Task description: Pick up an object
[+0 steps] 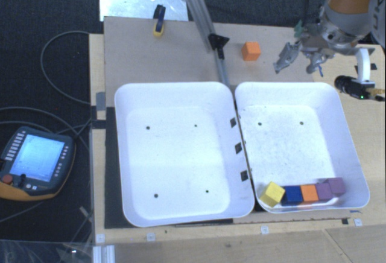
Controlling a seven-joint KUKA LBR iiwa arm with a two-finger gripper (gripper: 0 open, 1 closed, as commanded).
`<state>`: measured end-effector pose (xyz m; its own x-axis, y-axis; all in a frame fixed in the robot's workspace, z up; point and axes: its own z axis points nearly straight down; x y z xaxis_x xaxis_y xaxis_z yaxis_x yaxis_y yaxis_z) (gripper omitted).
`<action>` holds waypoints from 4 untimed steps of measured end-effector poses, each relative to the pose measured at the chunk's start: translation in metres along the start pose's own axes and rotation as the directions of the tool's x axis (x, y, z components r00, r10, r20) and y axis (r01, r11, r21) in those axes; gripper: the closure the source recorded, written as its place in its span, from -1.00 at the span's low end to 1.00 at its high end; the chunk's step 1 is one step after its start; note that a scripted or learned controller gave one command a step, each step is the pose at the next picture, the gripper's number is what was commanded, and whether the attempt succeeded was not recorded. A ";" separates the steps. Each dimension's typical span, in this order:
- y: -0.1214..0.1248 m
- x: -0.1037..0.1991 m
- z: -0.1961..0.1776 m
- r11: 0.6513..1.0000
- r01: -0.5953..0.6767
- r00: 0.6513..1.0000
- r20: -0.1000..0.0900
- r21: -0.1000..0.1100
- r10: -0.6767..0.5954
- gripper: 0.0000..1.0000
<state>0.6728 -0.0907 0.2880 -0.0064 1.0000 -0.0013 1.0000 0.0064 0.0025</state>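
Along the near wall of the right bin (338, 105) lies a row of small blocks: a yellow block (272, 193), a blue block (293, 195), an orange block (309, 193) and two purple blocks (331, 187). My gripper (300, 60) hangs above the bench just beyond the right bin's far rim, well away from the blocks. Its two fingers stand apart with nothing between them. An orange cube (251, 50) rests on the bench outside the bins, to the left of the gripper.
The left bin (129, 99) sits beside the right one. A slanted metal pole (199, 8) crosses the bench behind the bins. A yellow-and-black clamp (159, 19) lies at the back left. A teach pendant (35, 162) rests on the floor at the left.
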 end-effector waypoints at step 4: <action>-0.189 -0.033 0.198 1.000 0.004 1.000 -0.006 0.003 -0.004 -1.00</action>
<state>0.4849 -0.1256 0.0894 -0.0099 0.9999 0.0044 1.0000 0.0099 -0.0010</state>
